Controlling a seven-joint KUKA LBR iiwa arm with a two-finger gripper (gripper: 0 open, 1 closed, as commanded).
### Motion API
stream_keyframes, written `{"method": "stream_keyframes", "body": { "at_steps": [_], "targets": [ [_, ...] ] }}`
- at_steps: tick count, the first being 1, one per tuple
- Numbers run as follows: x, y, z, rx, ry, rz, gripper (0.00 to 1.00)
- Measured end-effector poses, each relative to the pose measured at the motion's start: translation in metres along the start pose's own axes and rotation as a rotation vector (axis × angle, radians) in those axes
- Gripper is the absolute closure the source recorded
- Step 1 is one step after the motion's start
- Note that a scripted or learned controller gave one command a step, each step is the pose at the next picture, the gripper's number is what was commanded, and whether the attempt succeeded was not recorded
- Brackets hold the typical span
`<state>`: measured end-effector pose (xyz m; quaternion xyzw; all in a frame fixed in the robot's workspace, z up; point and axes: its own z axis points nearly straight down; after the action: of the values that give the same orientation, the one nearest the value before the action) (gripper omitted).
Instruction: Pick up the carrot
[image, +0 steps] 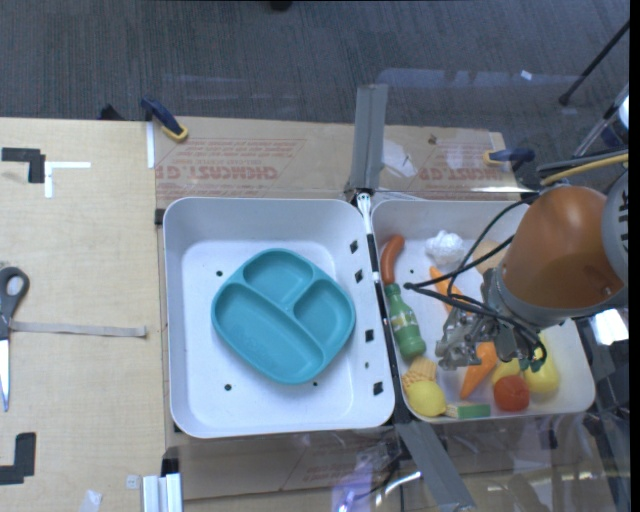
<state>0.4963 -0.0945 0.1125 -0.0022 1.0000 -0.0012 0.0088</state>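
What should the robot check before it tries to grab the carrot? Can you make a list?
1. Carrot in sight: ok. The carrot lies in the right bin, partly under the robot.
2. Pincer over the carrot: ok. The pincer hangs right beside its thick end.
3. Pincer open wide enough: cannot tell; wires and the arm hide it.
4. Carrot already held: cannot tell, so don't lift yet.
5. Room around the carrot: not ok. A tomato, a lemon and a green bottle crowd close.
6. Blue plate out of the way: ok. It sits in the left bin.
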Motion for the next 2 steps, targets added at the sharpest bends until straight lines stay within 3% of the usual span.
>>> {"method": "stream_keyframes", "body": {
  "at_steps": [1,2],
  "targets": [
    [0.0,0.0,0.0,0.0,0.0,0.0,0.0],
    [0.011,-0.038,0.016,0.001,-0.005,-0.256,0.0]
  ]
}}
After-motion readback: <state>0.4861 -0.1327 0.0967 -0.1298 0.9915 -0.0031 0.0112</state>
